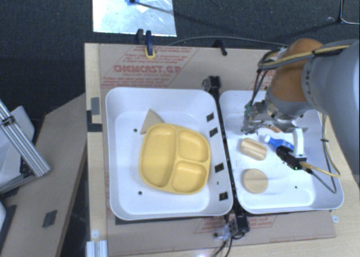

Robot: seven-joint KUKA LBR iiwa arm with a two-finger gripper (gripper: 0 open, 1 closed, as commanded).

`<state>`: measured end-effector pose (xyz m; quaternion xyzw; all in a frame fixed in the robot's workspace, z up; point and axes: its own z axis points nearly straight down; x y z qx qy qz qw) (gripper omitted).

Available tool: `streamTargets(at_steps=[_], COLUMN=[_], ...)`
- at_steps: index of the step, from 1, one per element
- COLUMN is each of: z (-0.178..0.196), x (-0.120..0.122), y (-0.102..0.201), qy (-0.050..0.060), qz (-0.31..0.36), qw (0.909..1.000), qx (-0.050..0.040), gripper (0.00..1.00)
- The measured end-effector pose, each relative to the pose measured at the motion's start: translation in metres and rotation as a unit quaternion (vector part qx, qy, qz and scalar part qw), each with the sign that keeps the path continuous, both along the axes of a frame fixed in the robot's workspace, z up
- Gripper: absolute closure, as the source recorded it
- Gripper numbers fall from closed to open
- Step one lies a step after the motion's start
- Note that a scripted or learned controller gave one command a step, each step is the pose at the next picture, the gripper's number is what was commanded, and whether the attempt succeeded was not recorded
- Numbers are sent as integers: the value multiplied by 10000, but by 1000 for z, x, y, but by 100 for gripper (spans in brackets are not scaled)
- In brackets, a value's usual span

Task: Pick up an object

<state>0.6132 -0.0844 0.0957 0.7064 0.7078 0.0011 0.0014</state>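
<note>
Claw lowered into the far part of the right shallow white bin; its state cannot be told.

Just near of it a small tan wooden-looking cylinder is seen lying on its side, with a flat round tan disc nearer and a blue-and-white object beside. The cylinder is judged light, stiff and smooth, best taken across its middle. A glossy yellow divided plastic tray and a beige wedge are held in the left white bin.
</note>
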Motion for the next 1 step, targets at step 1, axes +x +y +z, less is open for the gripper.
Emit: streamTargets(at_steps=[1], z=[63], x=[-3], y=[-3], qy=[-10], qz=[-6], qw=[10000], qx=[-1], gripper=[100])
